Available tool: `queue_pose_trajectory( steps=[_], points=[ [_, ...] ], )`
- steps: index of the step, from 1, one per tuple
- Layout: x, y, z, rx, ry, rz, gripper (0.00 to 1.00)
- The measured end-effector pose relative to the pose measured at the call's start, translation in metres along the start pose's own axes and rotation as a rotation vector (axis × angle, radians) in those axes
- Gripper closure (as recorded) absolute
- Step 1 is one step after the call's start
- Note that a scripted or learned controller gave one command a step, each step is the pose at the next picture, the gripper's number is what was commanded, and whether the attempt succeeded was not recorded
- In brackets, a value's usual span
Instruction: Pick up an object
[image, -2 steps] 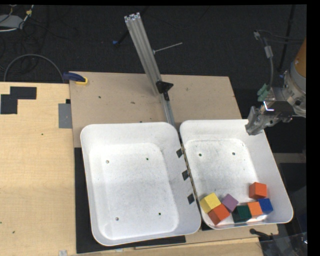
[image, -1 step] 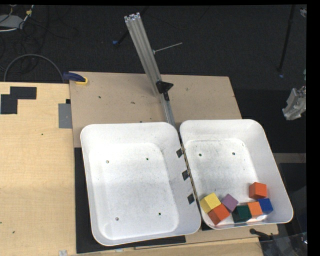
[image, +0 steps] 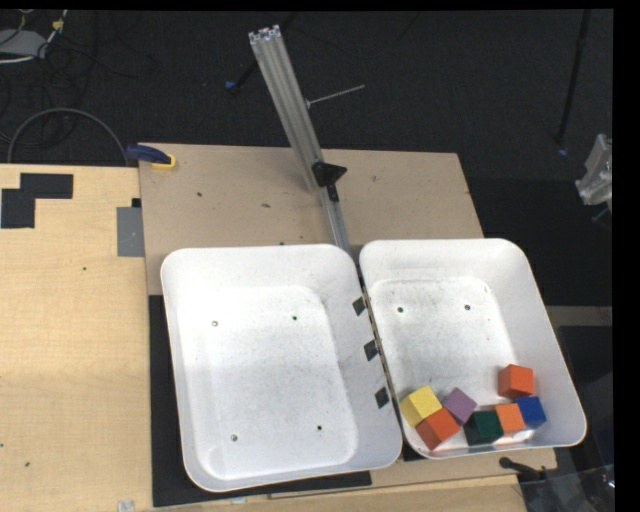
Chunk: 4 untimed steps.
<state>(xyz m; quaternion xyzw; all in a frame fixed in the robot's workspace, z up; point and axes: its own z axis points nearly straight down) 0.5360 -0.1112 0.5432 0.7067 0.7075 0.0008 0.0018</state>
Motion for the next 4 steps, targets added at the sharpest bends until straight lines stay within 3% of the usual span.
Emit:
queue_pose_trajectory(
  steps=[2, 3, 4],
  points=[
    [0.120, -0.024, 0.003, 0.008, 0.003, -0.004, 1.00],
    [0.203, -0.029, 0.003, 0.008, 0.003, -0.007, 1.00],
    [0.199, -0.029, 0.003, 0.008, 0.001, -0.003, 0.00]
  ],
)
